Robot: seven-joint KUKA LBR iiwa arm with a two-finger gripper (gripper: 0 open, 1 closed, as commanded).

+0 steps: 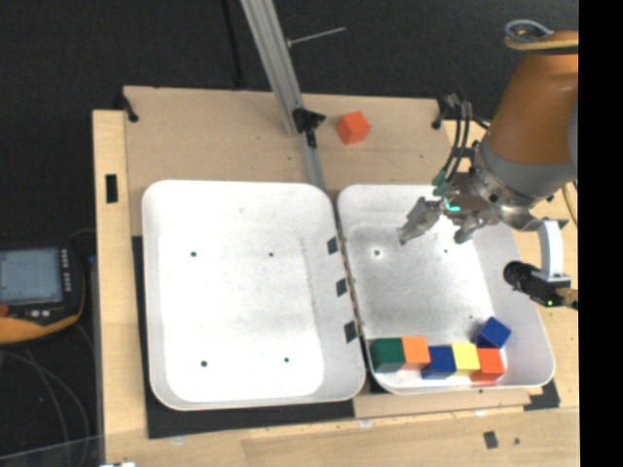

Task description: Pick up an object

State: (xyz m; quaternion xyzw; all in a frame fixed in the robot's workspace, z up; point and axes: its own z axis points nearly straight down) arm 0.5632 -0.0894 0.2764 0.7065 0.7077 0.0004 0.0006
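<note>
My gripper (pixel 440 230) hangs over the upper part of the right bin (pixel 409 280), its two fingers spread apart with nothing between them. Along the bin's near edge sits a row of blocks: green (pixel 387 353), orange (pixel 416 349), blue (pixel 439 360), yellow (pixel 466 357) and a red-orange one (pixel 490 361). A second blue block (pixel 494 333) lies just behind the row's right end. All of these lie well below the gripper in the view.
The left bin (pixel 243 290) lies beside the right one. An orange cube (pixel 353 127) rests on the bench behind the bins. A grey metal pole (pixel 277 61) slants down to the bins' shared edge. A handheld screen (pixel 34 285) sits at far left.
</note>
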